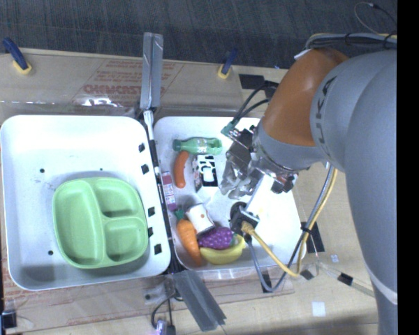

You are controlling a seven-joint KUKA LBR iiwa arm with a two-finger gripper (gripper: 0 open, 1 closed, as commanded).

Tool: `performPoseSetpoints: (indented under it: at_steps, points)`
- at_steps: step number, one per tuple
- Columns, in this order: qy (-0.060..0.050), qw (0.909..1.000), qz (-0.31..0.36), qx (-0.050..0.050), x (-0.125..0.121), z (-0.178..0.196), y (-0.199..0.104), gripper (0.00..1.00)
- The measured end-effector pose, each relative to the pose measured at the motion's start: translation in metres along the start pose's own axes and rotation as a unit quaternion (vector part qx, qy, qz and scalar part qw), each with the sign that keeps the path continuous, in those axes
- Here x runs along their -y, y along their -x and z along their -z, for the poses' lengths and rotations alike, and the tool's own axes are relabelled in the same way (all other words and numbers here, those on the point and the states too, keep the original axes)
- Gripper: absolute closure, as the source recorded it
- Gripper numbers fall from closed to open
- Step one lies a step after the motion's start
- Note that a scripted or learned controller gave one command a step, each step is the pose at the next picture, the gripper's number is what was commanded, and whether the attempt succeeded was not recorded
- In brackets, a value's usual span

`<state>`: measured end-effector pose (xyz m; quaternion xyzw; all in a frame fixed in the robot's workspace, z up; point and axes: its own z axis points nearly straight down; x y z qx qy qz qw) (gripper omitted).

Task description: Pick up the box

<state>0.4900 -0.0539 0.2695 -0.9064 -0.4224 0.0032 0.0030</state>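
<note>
The box [208,170], a small carton with dark print on a white face, lies flat in the right bin [288,218], near its middle and toward the far wall, with a sausage-like orange piece [181,169] just beside it on the left and a green bottle [197,145] lying across just above it. That tight company probably matters: the box is hemmed in on two sides, so its right edge looks the freest way in. The gripper [236,181] hangs just right of the box, low over the bin, at the end of the arm [314,110]; whether it is open or closed I cannot tell, and nothing is visibly held. Nearer the front wall sit a carrot [188,236], a bunch of purple grapes [217,239], a banana [224,253] and a small white cup [199,218], crowded together but well clear of the box. The left bin [21,152] holds a green divided plate [101,222], apart from the work.
</note>
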Motion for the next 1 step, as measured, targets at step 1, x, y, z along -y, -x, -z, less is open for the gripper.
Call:
performPoseSetpoints:
  at_steps: [1]
  points:
    - [0.001,0.9997,-0.024,0.001,0.0536,-0.0804,-0.0479,1.00]
